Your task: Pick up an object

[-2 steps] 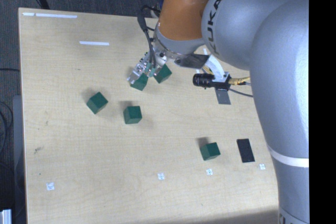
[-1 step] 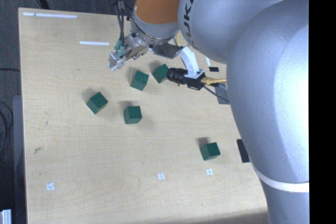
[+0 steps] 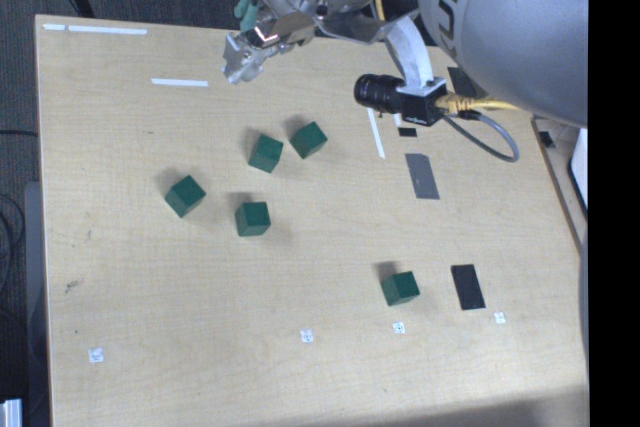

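Note:
Several green cubes lie on the light wooden tabletop point(image 3: 150, 315). One cube point(image 3: 307, 139) and a second cube point(image 3: 265, 153) sit close together near the middle. A third cube point(image 3: 185, 195) is at the left, another cube point(image 3: 252, 217) lies just below the pair, and a lone cube point(image 3: 400, 288) rests at the lower right. My gripper point(image 3: 243, 63) hangs over the table's far edge, above and left of the middle pair, well apart from every cube. A small green piece point(image 3: 243, 7) shows beside the wrist; I cannot tell what it is.
A black cylindrical device point(image 3: 385, 93) with a cable point(image 3: 490, 130) hangs off the arm right of the gripper. Dark patches point(image 3: 425, 177) point(image 3: 467, 286) and white strips point(image 3: 180, 82) point(image 3: 378, 137) mark the table. The grey arm point(image 3: 510, 5) covers the upper right.

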`<state>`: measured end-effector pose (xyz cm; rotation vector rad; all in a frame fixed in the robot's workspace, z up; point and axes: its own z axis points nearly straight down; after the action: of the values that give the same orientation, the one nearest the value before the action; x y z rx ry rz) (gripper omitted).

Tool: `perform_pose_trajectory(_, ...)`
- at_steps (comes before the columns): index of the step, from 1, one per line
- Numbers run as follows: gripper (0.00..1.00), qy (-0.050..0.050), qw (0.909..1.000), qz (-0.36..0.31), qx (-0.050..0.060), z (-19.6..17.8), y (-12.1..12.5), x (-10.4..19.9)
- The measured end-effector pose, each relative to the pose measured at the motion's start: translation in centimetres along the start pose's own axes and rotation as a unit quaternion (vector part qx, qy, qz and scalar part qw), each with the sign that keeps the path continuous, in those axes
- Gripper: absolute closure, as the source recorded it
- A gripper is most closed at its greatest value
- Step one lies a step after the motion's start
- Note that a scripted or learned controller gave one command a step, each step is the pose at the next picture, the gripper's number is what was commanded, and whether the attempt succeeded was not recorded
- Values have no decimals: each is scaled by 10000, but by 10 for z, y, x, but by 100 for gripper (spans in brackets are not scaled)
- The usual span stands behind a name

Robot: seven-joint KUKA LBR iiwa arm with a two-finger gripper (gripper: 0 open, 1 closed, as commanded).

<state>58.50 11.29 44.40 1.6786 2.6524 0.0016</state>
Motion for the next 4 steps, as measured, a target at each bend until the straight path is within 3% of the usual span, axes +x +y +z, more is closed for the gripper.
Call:
perform_pose_trajectory(1,100,0,9898,1425,13,2,25,79)
perform_pose_trajectory(2,100,-2,9311,3649,23,12,45,83)
perform_pose_trajectory(3,100,-2,8703,4925,23,3,62,80)
perform_pose_trajectory(4,100,-5,9352,3541,47,129,55,92)
